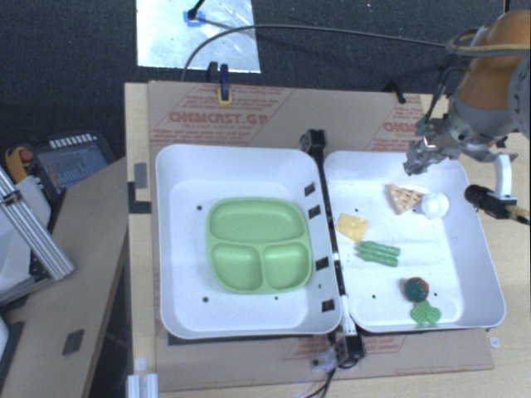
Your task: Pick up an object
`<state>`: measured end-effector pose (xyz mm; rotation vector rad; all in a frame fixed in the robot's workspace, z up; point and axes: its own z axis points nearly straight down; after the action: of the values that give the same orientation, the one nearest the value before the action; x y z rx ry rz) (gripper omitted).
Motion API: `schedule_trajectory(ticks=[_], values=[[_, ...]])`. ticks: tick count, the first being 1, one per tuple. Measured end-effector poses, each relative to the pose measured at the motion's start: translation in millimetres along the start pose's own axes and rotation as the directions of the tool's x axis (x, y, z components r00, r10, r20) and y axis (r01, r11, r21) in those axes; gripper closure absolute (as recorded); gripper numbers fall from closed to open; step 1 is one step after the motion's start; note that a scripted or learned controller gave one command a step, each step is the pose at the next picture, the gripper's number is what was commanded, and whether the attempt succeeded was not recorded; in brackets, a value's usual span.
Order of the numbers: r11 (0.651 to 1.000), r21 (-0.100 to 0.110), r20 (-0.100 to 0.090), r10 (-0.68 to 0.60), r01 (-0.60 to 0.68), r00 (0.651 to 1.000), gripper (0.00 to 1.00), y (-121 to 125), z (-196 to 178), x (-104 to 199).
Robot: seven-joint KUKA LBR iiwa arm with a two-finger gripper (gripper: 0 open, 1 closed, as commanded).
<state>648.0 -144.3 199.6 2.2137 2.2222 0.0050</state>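
The gripper (pixel 417 162), its grip unreadable, hovers above the right white bin (pixel 477 247) near the tan toast-like wedge (pixel 404 197), probably light, stiff, best pinched across its edges.

I note the bench (pixel 249 110) carries two white bins: the left bin (pixel 178 222) adjoining the right bin (pixel 473 255) at centre.

Your arm (pixel 496 65) reaches in from the far right, wrist bent down, gripper (pixel 416 162) hanging low at its left end.
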Motion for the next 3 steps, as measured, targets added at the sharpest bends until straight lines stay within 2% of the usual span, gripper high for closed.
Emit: schedule_trajectory(ticks=[1,2,3], values=[[1.000,-0.001,0.001,0.002,-0.002,1.000,1.00,-2.8,-48.0,-6.6],[1.000,0.003,-0.003,-0.006,0.006,1.000,1.00,-4.8,-55.8,48.8],[1.000,0.005,-0.004,-0.007,0.007,1.000,1.00,-11.1,-48.1,111.4]])
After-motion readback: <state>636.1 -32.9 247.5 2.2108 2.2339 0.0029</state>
